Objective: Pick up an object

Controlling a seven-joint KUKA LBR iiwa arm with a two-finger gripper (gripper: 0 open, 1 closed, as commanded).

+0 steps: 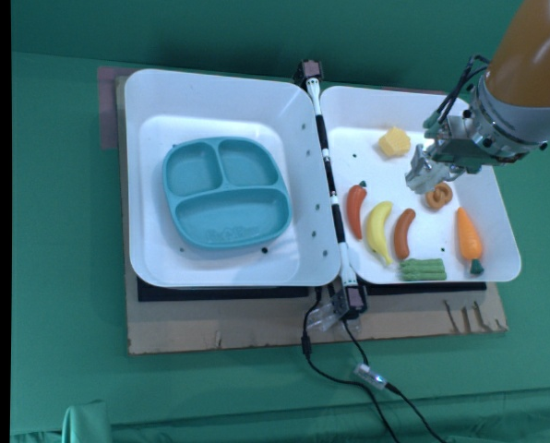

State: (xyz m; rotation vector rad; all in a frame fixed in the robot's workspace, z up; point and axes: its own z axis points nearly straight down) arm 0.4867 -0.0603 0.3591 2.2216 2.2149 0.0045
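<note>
Camera view from above, looking down on the green-covered counter (63,201). Two shallow white bins sit side by side on a cardboard sheet (238,335). The left bin (146,100) holds a teal divided plate (226,194) with three compartments, lying flat near the bin's middle. The right bin (496,247) holds the toy foods: a yellow cheese cube (395,141) toward the far edge; a red chili pepper (355,208), a yellow banana (379,232) and a brown-red sausage (403,233) lined up side by side in the middle; a green bean bundle (423,269) near the front edge; an orange carrot (468,236) toward the right wall; and a small pretzel (438,196) between the sausage and the carrot, further back. The arm (533,53) reaches in from the right, its orange band above the grey wrist. The gripper (421,178) hangs low over the right bin, just beside the pretzel and near the cheese cube; whether it is parted or closed cannot be told, and no object is seen between its tips. A black cable (349,367) trails toward the front.
</note>
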